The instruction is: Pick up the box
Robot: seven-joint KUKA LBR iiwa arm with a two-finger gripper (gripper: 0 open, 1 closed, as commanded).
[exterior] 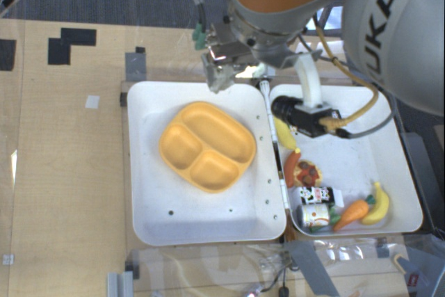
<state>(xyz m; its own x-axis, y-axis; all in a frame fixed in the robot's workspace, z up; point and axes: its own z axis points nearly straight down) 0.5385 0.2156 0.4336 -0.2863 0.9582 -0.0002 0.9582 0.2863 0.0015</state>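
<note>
The box (314, 196), a small black-and-white carton, lies at 5 o'clock in the right bin (389, 170), touching the carrot (351, 212). It looks light and stiff; grip its flat sides. I cannot tell the claw (221, 77) state.

A divided plate (207, 146) lies in the left bin (149, 219). In the right bin (400, 181), a box (316, 206) sits at the near edge, a carrot (352, 213) and banana (376, 206) just right of it.
</note>
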